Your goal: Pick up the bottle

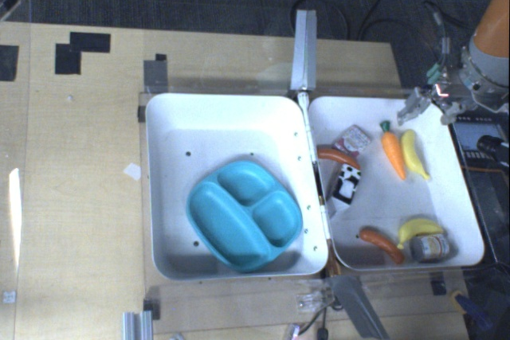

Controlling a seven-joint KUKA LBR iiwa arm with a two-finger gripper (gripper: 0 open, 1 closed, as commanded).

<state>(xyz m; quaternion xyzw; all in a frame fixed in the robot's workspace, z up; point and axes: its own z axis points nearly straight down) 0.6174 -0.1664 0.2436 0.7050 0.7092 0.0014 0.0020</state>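
Bottle (431,247), lower right of frame, lying in right bin (470,195) beside a yellow banana (418,228). Gripper (426,101) upper right over bin rim, finger state indiscernible.

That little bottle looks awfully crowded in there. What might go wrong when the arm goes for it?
1. The bottle lies in the right bin's near corner, touching a banana and a hot dog; the pincer might grab those instead.
2. The bin wall is close, so the pincer may bump it.
3. Lying sideways, the bottle could roll away.
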